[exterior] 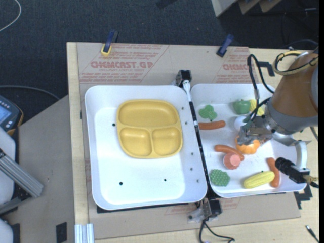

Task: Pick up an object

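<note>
My gripper [249,138] reaches down into the right bin [223,92], right over an orange toy [248,147] whose lower edge shows beneath the fingers. Around it lie a green pepper [242,106], a broccoli piece [207,112], a sausage [211,125], an orange carrot [225,149], a pink round piece [233,160], a green ridged disc [219,177], a yellow corn cob [258,179] and a red-orange piece [274,171].
The left bin [101,151] holds a yellow three-compartment plate [150,127]. A black divider clamp [184,78] sits between the bins at the back. The arm's orange band [298,95] and cables [255,75] hang over the right bin's far right side.
</note>
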{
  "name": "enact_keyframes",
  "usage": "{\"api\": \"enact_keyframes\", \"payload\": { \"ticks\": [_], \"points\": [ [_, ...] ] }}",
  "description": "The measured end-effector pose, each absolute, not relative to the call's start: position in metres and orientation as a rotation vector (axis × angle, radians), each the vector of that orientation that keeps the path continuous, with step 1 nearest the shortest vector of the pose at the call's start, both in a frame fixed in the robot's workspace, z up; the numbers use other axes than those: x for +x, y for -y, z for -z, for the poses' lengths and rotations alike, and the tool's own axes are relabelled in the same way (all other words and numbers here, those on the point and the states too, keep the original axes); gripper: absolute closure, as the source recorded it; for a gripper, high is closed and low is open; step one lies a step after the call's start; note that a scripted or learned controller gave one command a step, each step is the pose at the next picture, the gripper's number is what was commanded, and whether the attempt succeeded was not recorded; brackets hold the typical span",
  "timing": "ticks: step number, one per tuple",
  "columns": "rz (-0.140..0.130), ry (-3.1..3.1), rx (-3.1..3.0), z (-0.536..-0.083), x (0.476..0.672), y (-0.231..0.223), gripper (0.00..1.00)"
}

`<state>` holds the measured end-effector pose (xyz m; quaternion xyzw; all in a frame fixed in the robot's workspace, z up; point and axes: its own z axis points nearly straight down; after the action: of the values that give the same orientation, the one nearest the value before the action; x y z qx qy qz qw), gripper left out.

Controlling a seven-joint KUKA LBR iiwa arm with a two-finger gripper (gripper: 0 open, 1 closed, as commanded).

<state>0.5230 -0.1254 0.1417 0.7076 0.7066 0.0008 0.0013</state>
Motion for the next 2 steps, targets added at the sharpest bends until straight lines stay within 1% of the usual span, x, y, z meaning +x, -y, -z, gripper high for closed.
{"api": "enact_keyframes", "payload": {
  "ticks": [1, 2],
  "points": [
    [0.000, -2.228, 2.222, -0.191, 0.477, 0.081, 1.00],
    [0.000, -2.234, 2.217, -0.184, 0.479, 0.003, 1.00]
  ]
}}
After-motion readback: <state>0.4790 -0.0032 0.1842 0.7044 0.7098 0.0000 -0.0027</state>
